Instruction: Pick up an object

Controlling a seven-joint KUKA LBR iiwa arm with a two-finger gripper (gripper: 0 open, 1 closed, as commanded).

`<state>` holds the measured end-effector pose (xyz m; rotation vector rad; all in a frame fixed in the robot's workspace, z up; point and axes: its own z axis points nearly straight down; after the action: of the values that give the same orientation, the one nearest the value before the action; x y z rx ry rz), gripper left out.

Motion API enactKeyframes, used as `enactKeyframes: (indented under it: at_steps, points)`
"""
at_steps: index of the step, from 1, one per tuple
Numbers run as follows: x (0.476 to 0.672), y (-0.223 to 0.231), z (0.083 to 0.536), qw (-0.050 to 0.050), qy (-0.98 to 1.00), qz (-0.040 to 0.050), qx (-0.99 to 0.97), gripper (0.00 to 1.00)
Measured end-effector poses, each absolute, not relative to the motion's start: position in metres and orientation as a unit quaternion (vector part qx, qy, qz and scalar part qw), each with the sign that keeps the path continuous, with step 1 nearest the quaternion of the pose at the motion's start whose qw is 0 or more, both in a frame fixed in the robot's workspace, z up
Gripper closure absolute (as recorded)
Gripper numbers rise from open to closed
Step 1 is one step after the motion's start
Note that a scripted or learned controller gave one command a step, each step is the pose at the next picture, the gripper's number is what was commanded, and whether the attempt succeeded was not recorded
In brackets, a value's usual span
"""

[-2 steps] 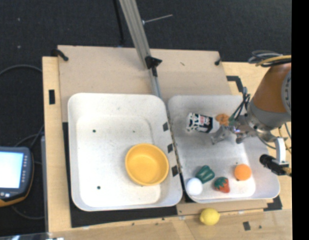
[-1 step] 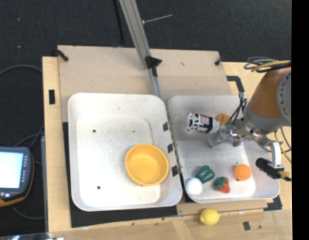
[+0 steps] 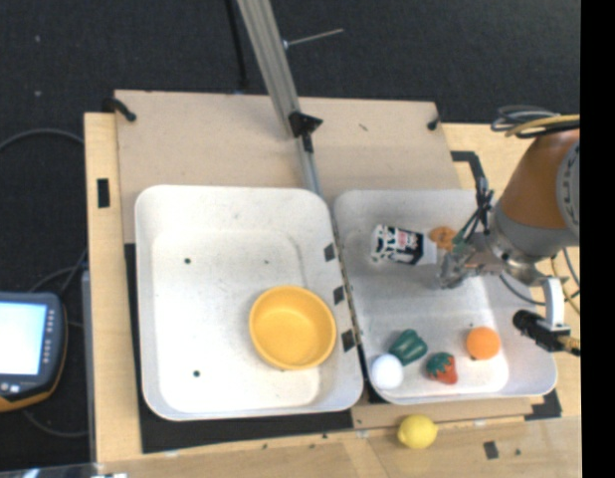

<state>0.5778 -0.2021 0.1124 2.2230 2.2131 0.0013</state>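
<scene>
My gripper hangs low over the right bin, near its middle. Just left of it lies a white container with black print, on its side. A small tan object sits right beside the gripper, at its upper left. Along the bin's near side lie an orange ball, a green pepper-like toy, a red strawberry toy and a white ball. I see nothing held in the gripper.
The left bin holds a yellow bowl at its near right. A yellow lemon lies on the bench in front of the right bin. A slanted metal rail rises behind the bins.
</scene>
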Motion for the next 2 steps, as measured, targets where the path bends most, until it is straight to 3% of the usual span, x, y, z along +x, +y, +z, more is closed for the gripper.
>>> enactKeyframes:
  at_steps: [2]
  points:
    - [0.582,-0.197,0.239,0.004,0.709,0.0025,0.706,1.00]
